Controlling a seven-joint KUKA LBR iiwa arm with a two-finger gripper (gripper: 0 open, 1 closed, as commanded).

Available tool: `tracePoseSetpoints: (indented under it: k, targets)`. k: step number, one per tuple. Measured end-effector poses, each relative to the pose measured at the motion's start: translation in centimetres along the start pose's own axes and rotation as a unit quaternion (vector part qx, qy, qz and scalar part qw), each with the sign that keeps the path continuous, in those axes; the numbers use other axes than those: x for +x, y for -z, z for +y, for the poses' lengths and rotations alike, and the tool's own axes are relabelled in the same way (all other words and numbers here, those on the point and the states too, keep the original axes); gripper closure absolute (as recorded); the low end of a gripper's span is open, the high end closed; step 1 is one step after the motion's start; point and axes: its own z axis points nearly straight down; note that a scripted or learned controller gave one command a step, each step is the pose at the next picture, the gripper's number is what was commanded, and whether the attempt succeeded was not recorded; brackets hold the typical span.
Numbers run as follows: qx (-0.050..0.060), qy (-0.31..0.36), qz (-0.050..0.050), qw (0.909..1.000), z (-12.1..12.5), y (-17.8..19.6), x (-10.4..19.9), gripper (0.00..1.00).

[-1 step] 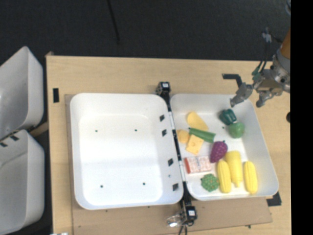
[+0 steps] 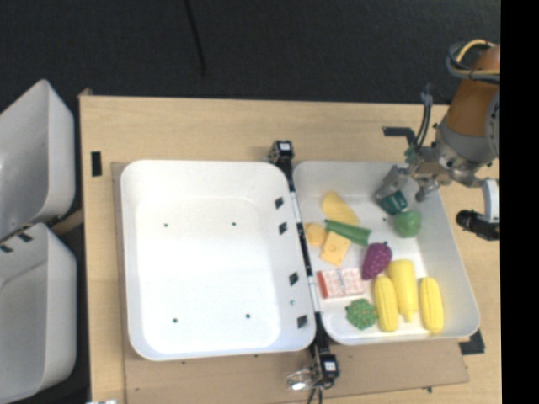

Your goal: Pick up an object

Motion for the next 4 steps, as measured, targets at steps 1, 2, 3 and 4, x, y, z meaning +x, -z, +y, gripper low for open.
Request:
tracePoseSetpoints:
  k: [1, 2, 3, 4]
  targets:
    - [0.000, 0.000, 0.000, 1.0000, 3.4, -5.0, 1.4, 0.00]
    - [-0.002, 0.001, 0.005, 1.0000, 3.1, -4.8, 0.5, 0.00]
    - [0.005, 0.001, 0.005, 1.0000, 3.5, -4.9, 0.5, 0.00]
    - [-0.004, 0.001, -0.001, 1.0000, 3.2, -4.8, 1.9, 0.00]
